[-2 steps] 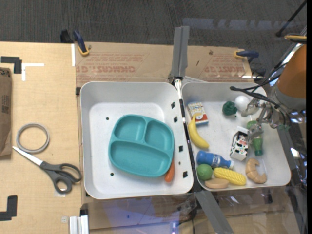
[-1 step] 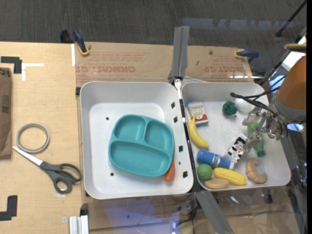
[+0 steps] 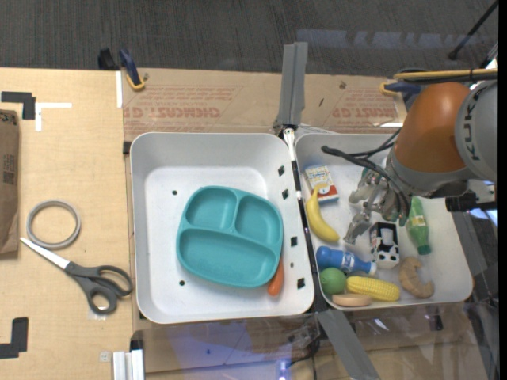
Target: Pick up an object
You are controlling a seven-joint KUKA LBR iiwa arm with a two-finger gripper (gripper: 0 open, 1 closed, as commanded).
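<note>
The right bin (image 3: pixel 463 287) holds one each of a banana (image 3: pixel 320 217), blue bottle (image 3: pixel 342 260), green ball (image 3: pixel 333 279), corn cob (image 3: pixel 373 288), green bottle (image 3: pixel 418 228), cow figure (image 3: pixel 386 244) and small carton (image 3: pixel 321 182). The gripper (image 3: pixel 360 224) hangs between the banana and the cow figure, fingers apart, gripping nothing. The left bin (image 3: pixel 158 172) holds one teal plate (image 3: pixel 230 237) and one carrot (image 3: pixel 276 279); scissors (image 3: pixel 87 275) and a tape roll (image 3: pixel 53 223) lie outside.

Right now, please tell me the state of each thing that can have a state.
gripper: in the right bin, above the toys, holding nothing
scissors: shut, flat on the bench
teal tray: right side up, in the left bin
green bottle: lying down
banana: unpeeled
</note>
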